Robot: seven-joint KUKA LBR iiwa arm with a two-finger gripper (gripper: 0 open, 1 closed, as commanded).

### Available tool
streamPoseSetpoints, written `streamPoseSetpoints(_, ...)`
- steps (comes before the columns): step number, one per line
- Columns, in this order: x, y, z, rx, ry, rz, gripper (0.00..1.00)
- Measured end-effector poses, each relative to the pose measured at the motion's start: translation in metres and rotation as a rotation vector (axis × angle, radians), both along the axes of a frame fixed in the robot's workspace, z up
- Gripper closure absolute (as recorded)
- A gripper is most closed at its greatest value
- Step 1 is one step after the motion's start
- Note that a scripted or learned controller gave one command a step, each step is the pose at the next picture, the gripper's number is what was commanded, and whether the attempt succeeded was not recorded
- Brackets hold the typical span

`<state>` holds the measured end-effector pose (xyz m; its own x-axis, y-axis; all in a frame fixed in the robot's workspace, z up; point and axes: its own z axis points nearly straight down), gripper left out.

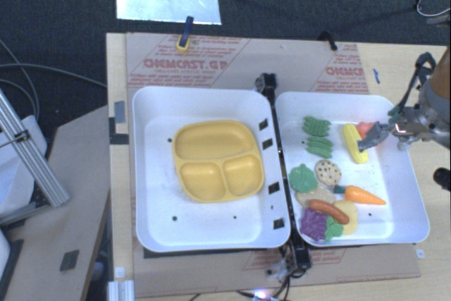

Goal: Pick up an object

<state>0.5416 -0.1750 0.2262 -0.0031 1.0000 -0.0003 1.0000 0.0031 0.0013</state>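
One gripper [371,139] is seen at 3 o'clock, its opening hidden; "CHEMCAST" is printed on the board [184,64].

The arm [433,99] runs off the right edge, the hand [371,139] covers part of a small red piece [364,128], too hidden to identify.

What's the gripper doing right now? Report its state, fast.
Gripper: over the right bin, beside the corn and a red item; grip state cannot be told.
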Motion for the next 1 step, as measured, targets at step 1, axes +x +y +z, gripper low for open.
streamPoseSetpoints(1, 0.0275, -0.0328, -0.1172, -0.001, 0.001, -0.002, 0.00)
